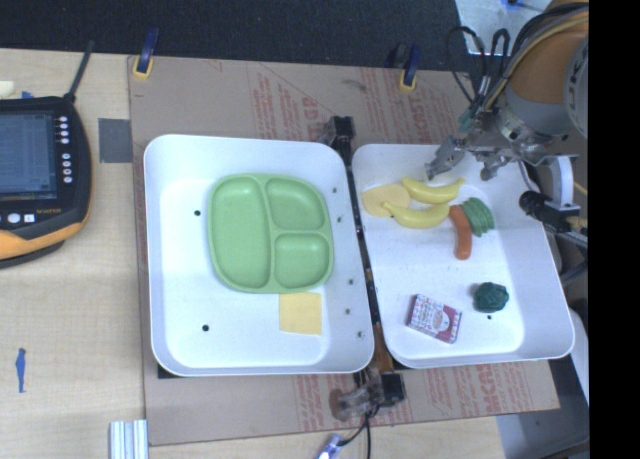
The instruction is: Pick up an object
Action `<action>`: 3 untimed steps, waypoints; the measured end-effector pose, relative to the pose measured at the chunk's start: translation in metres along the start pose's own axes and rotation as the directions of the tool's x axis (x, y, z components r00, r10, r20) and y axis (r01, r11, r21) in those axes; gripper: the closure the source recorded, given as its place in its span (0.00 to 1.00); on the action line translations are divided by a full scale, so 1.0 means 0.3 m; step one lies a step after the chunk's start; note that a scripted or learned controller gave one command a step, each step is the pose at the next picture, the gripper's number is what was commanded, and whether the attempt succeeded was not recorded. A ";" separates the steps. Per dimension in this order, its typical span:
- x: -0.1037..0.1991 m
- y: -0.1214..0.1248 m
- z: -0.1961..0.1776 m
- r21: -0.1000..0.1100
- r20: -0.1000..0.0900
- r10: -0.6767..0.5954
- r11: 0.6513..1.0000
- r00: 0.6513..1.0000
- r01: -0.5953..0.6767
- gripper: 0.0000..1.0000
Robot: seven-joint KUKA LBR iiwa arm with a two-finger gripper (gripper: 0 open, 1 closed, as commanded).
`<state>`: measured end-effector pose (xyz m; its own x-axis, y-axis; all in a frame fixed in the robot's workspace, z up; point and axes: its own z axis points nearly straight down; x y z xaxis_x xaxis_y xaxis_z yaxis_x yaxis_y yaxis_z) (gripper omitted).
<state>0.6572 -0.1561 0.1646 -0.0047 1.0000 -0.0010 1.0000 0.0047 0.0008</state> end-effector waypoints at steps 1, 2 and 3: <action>0.004 -0.153 0.220 -0.011 0.000 0.001 1.000 1.000 -0.001 0.00; -0.188 -0.173 -0.016 0.001 0.000 0.002 1.000 1.000 -0.002 0.00; -0.079 -0.179 0.235 0.000 0.002 -0.001 1.000 1.000 0.001 0.00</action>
<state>0.6035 -0.1801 0.0941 -0.0056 1.0000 -0.0026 1.0000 0.0056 0.0007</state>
